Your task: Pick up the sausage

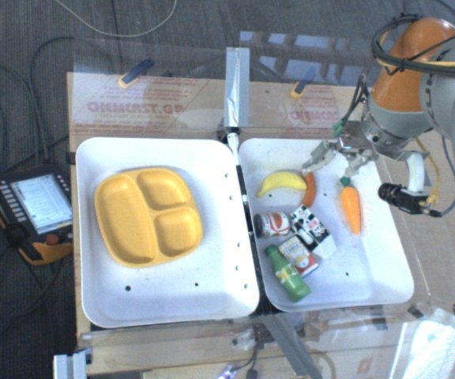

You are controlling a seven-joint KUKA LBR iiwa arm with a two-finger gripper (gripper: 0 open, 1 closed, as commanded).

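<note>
The gripper [336,159] hangs over the far part of the right bin [385,279], with its two fingers [319,157] spread apart and nothing between them. The arm [411,69], grey with an orange band, comes in from the right above that bin's far corner.

The sausage [310,189] lies in the right bin, a short reddish-brown piece standing roughly on end in the view, just below and a little left of the gripper. It is apart from the fingers. A banana [282,182] lies touching the sausage on its left side. A carrot [351,207] lies to the right of the sausage, near it but apart, pointing toward the near edge of the bin.

Nearer than the sausage sits a cluster: a small can [273,224] on its side, a black-and-white carton [310,226] beside it, a small packet [298,255] below that, and a green bottle [288,274] nearest the bin's front edge. These crowd together, touching or nearly so.

To the left of the sausage's bin, the left bin [109,298] holds a yellow tray [147,215] with three compartments. Further left, off the bench, rests a pendant [31,212] with a lit screen.
</note>
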